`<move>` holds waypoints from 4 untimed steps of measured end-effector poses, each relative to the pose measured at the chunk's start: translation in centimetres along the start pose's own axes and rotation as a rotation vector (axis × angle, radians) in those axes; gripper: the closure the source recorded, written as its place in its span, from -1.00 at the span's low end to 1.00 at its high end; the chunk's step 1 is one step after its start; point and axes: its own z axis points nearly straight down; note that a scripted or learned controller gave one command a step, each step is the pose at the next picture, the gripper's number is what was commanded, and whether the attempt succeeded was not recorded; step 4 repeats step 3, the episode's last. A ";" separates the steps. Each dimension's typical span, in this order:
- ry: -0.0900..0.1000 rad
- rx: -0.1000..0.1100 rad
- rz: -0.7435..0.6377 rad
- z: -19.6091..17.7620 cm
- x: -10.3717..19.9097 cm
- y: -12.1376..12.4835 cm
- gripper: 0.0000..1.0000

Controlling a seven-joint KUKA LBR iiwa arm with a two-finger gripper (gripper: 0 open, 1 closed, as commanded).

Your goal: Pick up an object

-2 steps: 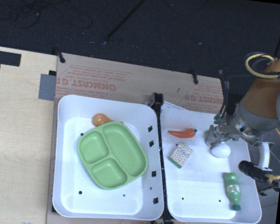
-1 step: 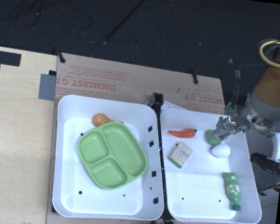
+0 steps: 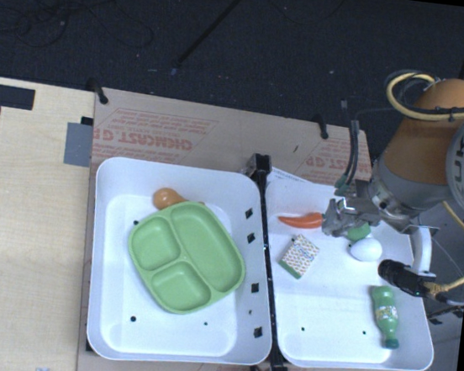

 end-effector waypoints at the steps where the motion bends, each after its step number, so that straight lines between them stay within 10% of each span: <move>1: -0.001 0.000 0.002 1.0 5.0 -0.7 1.00; 3: -0.001 0.001 -0.001 -0.5 16.2 -3.1 1.00; 4: -0.001 0.001 -0.001 -0.5 16.2 -3.1 1.00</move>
